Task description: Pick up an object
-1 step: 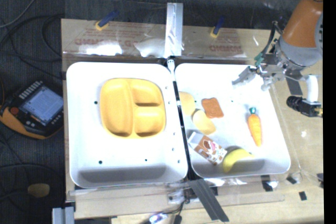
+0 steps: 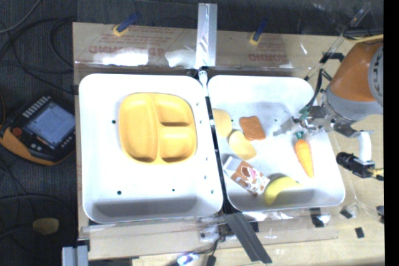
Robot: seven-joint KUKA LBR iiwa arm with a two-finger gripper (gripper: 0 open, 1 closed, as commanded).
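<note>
Over the right bin, the gripper hangs at the bin's right side; whether it is apart or together I cannot tell. Just below it lies the carrot. Left of it sit a cracker, a packet and a lemon. Far left, a yellow tray fills the left bin.

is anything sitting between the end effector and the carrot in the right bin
Nothing visible does. The end effector hangs just above the carrot's green top, and the nearest other item, the orange cracker, lies off to its left.
</note>
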